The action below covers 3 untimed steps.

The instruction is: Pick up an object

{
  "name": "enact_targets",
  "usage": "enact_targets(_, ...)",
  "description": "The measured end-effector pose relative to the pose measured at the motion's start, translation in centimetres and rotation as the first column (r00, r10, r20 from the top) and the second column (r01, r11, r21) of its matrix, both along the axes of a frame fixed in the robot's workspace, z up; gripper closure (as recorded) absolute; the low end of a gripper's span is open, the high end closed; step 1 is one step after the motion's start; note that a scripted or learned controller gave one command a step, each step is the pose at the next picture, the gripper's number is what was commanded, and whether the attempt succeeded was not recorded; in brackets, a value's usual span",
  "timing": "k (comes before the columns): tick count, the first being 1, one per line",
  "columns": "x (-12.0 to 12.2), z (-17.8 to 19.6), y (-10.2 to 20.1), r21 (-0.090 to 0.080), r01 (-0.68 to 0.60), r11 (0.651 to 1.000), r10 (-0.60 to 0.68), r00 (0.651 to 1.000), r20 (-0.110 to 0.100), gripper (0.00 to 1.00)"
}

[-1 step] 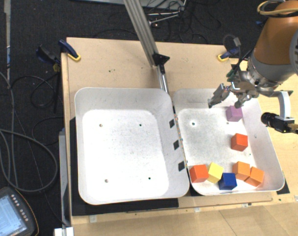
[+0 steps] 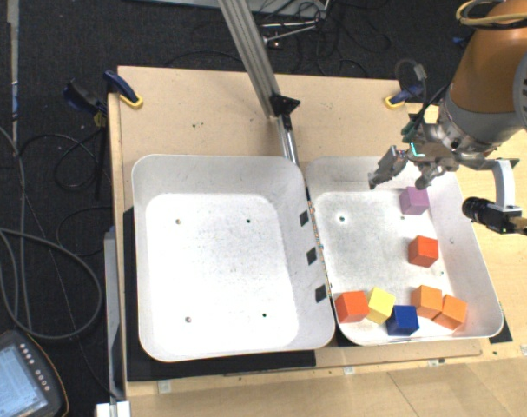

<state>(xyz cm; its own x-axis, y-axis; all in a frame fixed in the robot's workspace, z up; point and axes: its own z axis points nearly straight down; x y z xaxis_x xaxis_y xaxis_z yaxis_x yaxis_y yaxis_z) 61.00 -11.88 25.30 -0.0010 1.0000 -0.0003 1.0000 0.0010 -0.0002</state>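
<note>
- Gripper [image 2: 407,174] spread wide, pinching nothing, poised over the right bin's [image 2: 360,337] far end.
- Pale purple cube [image 2: 413,201] just below the fingers, on speckled white plastic.
- Orange cubes [image 2: 424,251], yellow cube [image 2: 380,304] and blue cube [image 2: 403,320] nearer the front.
- Plywood bench [image 2: 202,111]; dark carpet, cables.
- Arm [image 2: 493,59] cut off at right.

- Lighting even and fairly bright, apparently from overhead; no strong directional source evident.
- Both white bins [image 2: 220,259] read pale with mild glare; specks on their floors remain visible.
- Shadows soft and short: a dark strip under the bins' edge toward 6 o'clock, faint ones beside the cubes [image 2: 402,307].
- Dark floor toward 9 o'clock underexposed, cables barely legible.
- Focus moderate; fine detail slightly grainy, the arm [image 2: 493,59] at 2 o'clock a little soft.
</note>
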Motion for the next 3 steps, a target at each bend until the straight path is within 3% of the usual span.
enact_targets(3,1.4,-16.1,-0.8,0.001,0.001,1.0,-0.001,1.0,-0.005,0.0)
